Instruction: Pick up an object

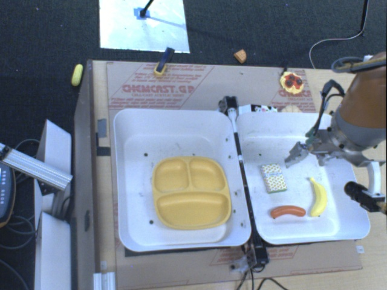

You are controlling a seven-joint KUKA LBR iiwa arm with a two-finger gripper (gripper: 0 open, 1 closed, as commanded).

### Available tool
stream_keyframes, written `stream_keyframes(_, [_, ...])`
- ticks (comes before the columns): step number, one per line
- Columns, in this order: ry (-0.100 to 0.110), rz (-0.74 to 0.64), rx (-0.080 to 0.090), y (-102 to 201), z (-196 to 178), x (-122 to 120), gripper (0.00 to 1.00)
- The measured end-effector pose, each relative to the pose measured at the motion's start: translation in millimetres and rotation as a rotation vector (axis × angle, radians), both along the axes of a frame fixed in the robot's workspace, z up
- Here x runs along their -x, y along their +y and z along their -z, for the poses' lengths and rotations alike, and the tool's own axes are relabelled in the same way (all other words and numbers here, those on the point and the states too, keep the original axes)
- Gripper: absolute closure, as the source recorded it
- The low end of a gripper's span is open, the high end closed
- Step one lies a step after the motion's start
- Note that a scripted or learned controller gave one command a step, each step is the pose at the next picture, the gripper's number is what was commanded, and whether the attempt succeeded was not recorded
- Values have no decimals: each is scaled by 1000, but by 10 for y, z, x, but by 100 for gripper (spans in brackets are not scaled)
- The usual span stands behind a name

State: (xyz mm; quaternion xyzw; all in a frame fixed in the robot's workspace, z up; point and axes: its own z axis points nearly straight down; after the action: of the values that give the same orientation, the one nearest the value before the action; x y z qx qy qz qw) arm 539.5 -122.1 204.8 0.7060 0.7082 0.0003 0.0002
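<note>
We see the gripper (298, 155) hovering over the right bin (347, 228), above the sponge (274, 178); we cannot tell its opening. Banana (317, 197) and sausage (288, 211) lie near, loose, free to grasp. Tray (191, 192) sits in the left bin (130, 162).

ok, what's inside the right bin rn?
Right bin holds a patterned sponge, a sausage and a banana, all lying apart on its floor. The gripper hangs over the upper area; the arm covers the bin's far right corner.
</note>
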Motion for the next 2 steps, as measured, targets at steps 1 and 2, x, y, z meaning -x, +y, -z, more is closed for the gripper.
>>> stream_keyframes(1, [2,2,0,177,553,82,0])
stream_keyframes(2, [-1,2,0,152,1207,-47,0])
